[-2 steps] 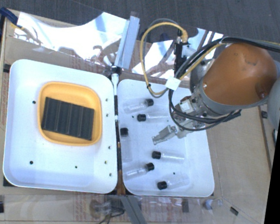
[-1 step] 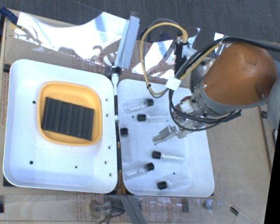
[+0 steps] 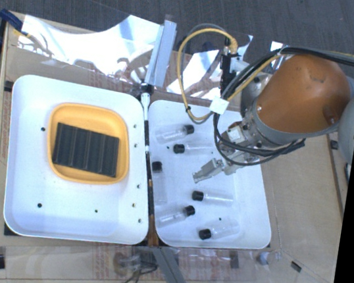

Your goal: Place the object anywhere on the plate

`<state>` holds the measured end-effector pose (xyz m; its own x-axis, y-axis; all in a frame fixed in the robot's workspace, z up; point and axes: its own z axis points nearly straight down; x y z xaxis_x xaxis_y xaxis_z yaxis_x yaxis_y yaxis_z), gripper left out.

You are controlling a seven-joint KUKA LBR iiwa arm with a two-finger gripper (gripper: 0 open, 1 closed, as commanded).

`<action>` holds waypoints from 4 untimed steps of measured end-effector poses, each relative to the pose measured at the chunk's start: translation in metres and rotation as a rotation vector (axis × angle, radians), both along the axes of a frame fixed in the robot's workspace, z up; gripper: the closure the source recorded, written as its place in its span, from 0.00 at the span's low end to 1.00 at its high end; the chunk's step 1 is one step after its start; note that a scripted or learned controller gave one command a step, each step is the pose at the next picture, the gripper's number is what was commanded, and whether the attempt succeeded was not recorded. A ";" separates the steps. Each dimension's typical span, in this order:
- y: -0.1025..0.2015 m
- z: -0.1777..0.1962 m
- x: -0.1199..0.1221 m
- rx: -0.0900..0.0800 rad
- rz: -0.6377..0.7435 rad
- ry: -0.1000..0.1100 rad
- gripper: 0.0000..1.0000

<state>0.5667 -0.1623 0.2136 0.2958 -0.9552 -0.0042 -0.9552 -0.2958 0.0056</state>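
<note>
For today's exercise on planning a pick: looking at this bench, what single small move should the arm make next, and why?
Probably lower the gripper onto the nearest capped vial in the right bin. It hangs above several clear, black-capped vials lying there, with nothing seen between its fingers, while the yellow plate in the left bin carries no vial yet.

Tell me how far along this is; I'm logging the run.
Nothing is done yet: the plate holds only its dark insert. In hand: the gripper is over the right bin, among the vials. Left: grasping a vial and moving it to the plate.
</note>
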 end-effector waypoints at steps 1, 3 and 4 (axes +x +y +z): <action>0.000 0.000 0.000 0.000 0.000 0.000 0.00; 0.000 0.000 0.000 0.000 0.000 0.000 0.00; 0.000 0.000 0.000 0.000 0.000 0.000 0.00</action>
